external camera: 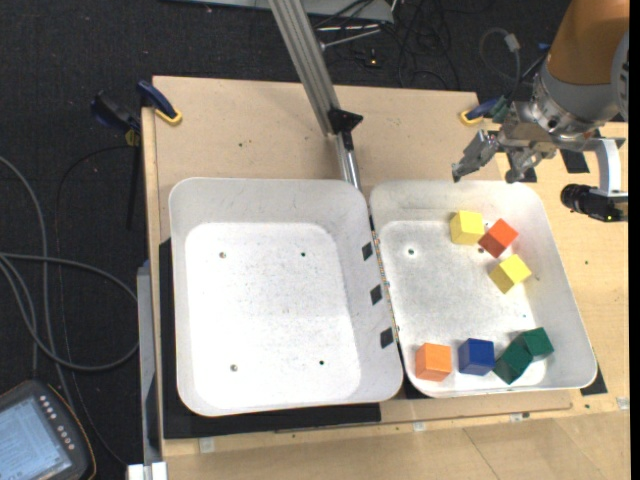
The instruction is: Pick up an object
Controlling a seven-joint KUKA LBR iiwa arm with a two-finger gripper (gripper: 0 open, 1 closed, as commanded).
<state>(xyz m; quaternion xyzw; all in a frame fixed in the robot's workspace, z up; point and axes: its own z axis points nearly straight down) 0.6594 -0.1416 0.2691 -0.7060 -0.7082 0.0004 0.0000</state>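
Camera view is showing the tool (497,160) hovering open and empty above the right bin (570,313) — it's needing a straight drop onto the yellow cube (465,227), clearing the red cube (498,237) beside it.

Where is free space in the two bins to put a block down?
The whole left bin is bare. In the right bin, only its left middle is free; blocks crowd the upper right, around the red block, and the bottom edge.

Two bins side by side, blocks (487,295) in the right bin (565,298), hand (497,166) above its far edge.
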